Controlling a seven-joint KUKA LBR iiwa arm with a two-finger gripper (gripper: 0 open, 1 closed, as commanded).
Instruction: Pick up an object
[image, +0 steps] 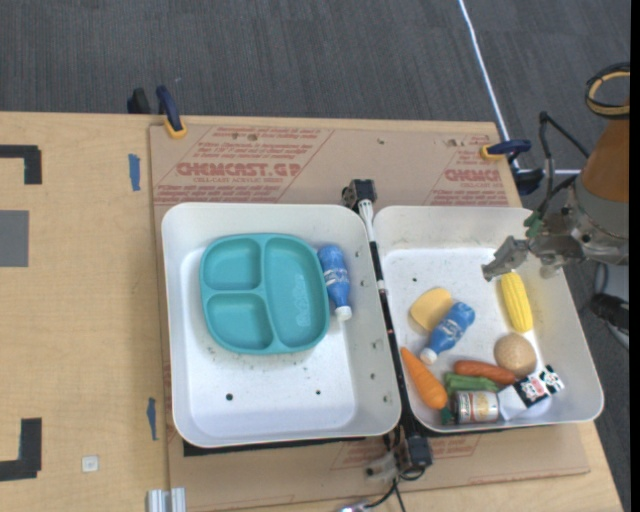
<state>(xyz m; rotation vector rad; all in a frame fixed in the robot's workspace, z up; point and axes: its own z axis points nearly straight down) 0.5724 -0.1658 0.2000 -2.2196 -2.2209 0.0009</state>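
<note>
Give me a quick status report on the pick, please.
Gripper over right bin, above the corn, nothing between fingers. Toys crowd the bin's near end. Teal tray and a bottle in left bin.

arm: enters from right | gripper (508, 262): low, tilted leftward, nothing visibly held

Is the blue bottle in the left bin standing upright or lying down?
Lying down. The bottle rests on its side on the floor of the left bin, along the right edge of the teal tray, white cap toward the camera.
</note>
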